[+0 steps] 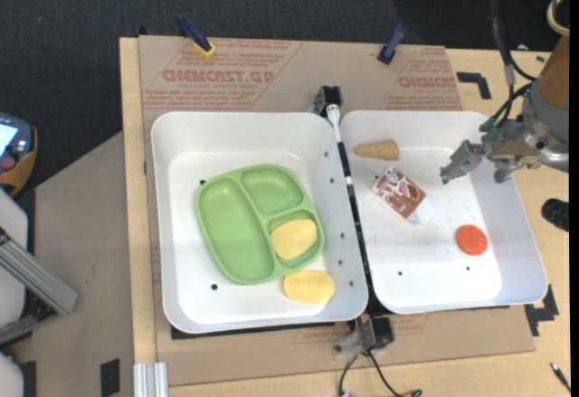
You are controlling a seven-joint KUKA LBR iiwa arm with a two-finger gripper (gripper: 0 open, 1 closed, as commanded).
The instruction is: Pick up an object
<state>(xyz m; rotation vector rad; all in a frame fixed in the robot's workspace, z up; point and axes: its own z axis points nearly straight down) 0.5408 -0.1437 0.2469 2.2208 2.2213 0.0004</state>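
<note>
While open, tool overhangs smooth white bin.

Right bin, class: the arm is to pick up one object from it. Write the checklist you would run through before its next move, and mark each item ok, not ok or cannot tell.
1. Objects available in the shallow white right bin: ok. Round orange-red piece, brown and white wrapped packet, tan wedge-shaped piece.
2. Objects lying apart from each other: ok.
3. Claw over the right bin: ok, near its upper right part.
4. Claw free of any object: ok, nothing between its fingers.
5. Claw directly above a target: not ok; it sits up and right of the packet.
6. Claw height above the bin floor: cannot tell.
</note>
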